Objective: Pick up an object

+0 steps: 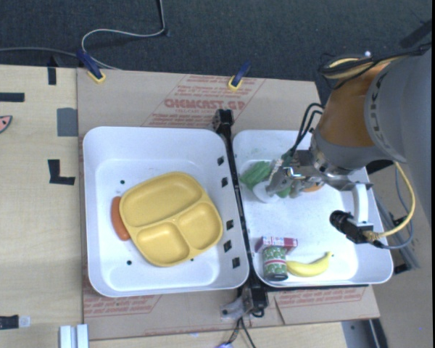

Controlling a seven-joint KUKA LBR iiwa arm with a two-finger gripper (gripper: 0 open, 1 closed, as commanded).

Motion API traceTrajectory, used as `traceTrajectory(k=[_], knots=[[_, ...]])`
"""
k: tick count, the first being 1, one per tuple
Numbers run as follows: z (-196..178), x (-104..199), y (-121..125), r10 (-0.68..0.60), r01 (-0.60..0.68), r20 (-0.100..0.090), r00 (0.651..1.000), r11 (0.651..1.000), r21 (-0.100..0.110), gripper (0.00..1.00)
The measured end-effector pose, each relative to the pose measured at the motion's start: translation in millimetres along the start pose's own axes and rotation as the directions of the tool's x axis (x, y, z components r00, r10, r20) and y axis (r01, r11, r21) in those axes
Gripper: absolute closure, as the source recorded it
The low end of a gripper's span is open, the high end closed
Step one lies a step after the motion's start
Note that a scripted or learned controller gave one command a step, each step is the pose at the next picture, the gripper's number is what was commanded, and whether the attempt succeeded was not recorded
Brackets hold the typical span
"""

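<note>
My gripper (284, 183) reaches down into the upper middle of the right bin (348, 267), just right of a green object (257, 172). An orange object (312, 188) peeks out right beside the gripper's body. Near the bin's front edge lie a yellow banana (308, 266), a green can (275, 261) and a small red-and-white box (279, 243). The arm's grey body and orange band cover the bin's upper right part.
The left bin (101, 165) holds a yellow divided plate (170, 217) with an orange item (119, 218) sticking out from under its left side. A black divider (230, 187) runs between the bins. Cables hang at the arm's right.
</note>
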State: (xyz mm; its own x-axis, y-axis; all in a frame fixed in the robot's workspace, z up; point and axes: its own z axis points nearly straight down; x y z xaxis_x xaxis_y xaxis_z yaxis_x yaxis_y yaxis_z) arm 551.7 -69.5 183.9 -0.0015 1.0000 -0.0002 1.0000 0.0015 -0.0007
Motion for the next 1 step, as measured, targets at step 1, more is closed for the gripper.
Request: traceTrajectory(k=[1], knots=[[-60.8, 54.5, -53.4, 0.000, 0.000, 0.000, 1.000, 1.000, 0.000, 1.00]])
